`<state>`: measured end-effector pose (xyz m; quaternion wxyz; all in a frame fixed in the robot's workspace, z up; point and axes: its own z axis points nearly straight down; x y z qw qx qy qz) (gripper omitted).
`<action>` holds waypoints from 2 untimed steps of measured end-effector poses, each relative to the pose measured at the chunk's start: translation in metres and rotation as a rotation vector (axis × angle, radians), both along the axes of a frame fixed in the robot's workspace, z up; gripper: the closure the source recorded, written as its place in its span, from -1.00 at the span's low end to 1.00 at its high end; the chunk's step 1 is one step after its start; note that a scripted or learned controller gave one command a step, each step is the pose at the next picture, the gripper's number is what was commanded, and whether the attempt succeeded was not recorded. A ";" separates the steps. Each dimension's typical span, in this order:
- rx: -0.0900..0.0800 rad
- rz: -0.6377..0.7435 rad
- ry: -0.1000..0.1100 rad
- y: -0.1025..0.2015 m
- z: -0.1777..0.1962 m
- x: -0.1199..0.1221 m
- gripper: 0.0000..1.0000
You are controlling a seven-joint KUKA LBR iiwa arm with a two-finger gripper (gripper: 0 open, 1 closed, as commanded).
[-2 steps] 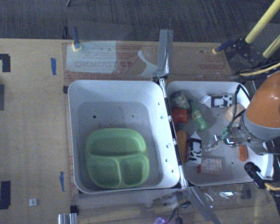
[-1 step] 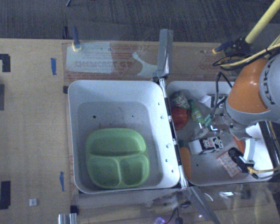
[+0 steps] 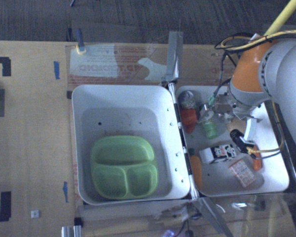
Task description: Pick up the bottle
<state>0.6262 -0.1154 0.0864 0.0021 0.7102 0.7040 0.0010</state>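
Approach step. The pincer (image 3: 212, 108) hangs over the far part of the right bin (image 3: 276, 181), just above the green bottle (image 3: 209, 127) lying beside a red-bodied bottle (image 3: 188, 115); its spread cannot be told. Next move probably calls for descent onto the green bottle.

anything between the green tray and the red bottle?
Camera view: the two bins' adjoining walls lie between the green divided tray and the red bottle.

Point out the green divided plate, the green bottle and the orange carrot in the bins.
green divided plate (image 3: 123, 167): camera view, on the ridge between its compartments, left bin.
green bottle (image 3: 209, 128): camera view, on its body, right bin.
orange carrot (image 3: 196, 171): camera view, on its middle, by the right bin's left wall.
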 end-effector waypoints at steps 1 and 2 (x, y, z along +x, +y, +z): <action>0.000 0.004 -0.001 0.002 0.009 0.001 1.00; 0.001 0.063 0.005 0.067 0.097 0.021 1.00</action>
